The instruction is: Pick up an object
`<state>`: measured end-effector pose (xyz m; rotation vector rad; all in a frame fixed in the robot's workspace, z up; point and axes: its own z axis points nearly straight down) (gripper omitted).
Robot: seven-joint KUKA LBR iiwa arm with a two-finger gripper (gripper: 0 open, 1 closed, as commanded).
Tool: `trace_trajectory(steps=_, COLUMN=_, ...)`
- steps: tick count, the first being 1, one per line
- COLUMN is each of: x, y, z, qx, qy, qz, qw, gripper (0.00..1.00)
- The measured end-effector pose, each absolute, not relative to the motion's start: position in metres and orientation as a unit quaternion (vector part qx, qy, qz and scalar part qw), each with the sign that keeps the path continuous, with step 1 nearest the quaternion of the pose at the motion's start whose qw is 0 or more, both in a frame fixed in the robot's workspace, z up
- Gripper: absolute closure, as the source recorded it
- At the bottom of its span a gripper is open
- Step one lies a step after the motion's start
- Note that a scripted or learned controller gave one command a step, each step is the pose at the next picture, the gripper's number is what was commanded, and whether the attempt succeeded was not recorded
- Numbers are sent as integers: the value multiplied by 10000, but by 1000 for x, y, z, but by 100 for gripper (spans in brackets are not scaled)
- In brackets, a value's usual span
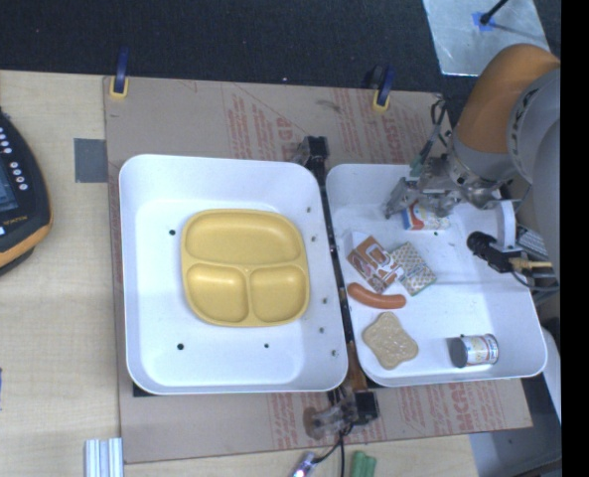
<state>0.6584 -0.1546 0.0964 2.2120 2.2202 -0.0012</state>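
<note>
The likeliest pick was the small patterned packet (pixel 412 267), lying flat on the right bin's (pixel 517 341) floor just in front of the gripper (pixel 420 205); nothing sat between the gripper's tips, and whether they stood apart or together could not be told. A brown-and-white wrapper (pixel 370 262) touched the packet on the side away from the arm, with a sausage (pixel 375 296), a toast slice (pixel 389 340) and a can (pixel 473 350) farther out. The loose scatter probably gave room to descend. Well beyond, the left bin (pixel 150 276) held a yellow divided plate (pixel 245 266).
</note>
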Motion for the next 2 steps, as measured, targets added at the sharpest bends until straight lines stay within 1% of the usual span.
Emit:
trace_trajectory(steps=1, x=657, y=-194, z=93, qx=7065, qy=7077, qz=0, qw=4, gripper=0)
trace_trajectory(steps=2, x=656, y=-149, z=92, qx=7053, qy=7089, qz=-14, qw=-14, gripper=0)
